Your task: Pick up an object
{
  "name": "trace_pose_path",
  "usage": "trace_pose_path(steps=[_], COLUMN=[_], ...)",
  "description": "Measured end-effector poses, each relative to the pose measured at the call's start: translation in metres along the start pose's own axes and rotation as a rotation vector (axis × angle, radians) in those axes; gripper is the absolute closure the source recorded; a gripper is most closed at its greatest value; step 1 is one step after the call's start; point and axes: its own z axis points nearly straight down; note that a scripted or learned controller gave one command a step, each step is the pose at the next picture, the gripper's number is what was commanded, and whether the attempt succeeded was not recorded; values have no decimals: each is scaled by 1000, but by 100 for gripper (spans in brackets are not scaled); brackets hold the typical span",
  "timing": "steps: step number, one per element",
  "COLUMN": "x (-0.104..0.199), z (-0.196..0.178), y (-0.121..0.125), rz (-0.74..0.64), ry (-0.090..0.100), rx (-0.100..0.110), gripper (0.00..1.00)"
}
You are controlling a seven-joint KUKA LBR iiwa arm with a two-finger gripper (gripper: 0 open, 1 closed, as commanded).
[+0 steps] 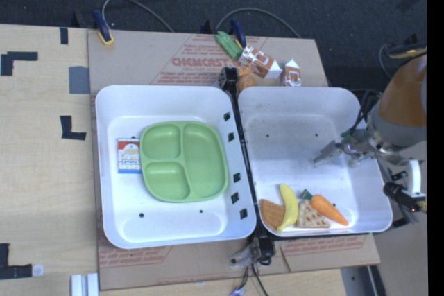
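In the right bin (277,104), several toy foods lie along the front wall: a yellow banana (288,205), an orange carrot (327,209), a tan waffle-like cracker (311,220) and a brown bread-like piece (272,213). My gripper (340,154) hangs over the right half of this bin, up and to the right of the foods and apart from them. It is open, with nothing between its fingers (325,154). The arm's orange band (406,97) is at the frame's right.
The left bin (111,218) holds a green divided plate (185,160) and a small printed card box (128,155) beside it. Small packets (258,64) and a green object (229,45) lie on the cardboard behind the bins. Cables run across the dark floor.
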Motion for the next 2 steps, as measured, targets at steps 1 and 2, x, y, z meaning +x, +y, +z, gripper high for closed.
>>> trace_pose_path(steps=[1,2], x=[10,3], z=[31,30], y=[33,127], rz=[-2,-4], ry=[0,0], rx=[-5,-7], gripper=[0,0])
